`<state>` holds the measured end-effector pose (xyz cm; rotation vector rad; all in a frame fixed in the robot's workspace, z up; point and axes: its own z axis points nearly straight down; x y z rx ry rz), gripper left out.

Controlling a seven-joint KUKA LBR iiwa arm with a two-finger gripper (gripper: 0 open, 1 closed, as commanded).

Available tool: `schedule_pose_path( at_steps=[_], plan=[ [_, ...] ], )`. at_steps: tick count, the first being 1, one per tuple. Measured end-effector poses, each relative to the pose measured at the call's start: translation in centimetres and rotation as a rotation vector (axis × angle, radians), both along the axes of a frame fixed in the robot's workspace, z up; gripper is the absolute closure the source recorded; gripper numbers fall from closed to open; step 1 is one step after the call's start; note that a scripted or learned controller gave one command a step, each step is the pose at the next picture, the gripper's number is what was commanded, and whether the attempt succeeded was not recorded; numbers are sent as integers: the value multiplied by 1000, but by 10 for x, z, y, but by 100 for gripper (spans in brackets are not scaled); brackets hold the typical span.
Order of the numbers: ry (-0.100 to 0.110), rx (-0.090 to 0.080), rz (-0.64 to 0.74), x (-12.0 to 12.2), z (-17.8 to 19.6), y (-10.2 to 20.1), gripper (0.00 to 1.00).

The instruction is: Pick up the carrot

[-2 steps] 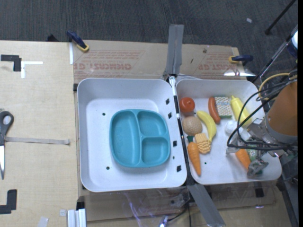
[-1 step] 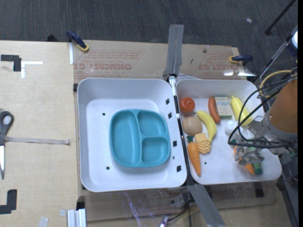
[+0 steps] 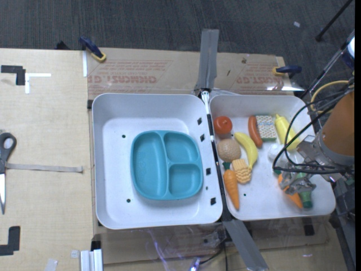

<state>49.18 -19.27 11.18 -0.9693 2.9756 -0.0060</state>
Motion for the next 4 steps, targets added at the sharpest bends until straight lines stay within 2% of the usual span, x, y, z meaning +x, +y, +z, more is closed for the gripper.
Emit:
schedule_pose_path(
  at_steps=[1, 2, 3, 4],
  plan=[
    [-6, 0, 0, 3, 10, 1, 100],
    [-6, 0, -1, 3, 10, 1, 0],
    [4, 1, -26, 4, -16, -16, 0],
    [1, -2, -28, 6, -5, -16, 100]
  ],
)
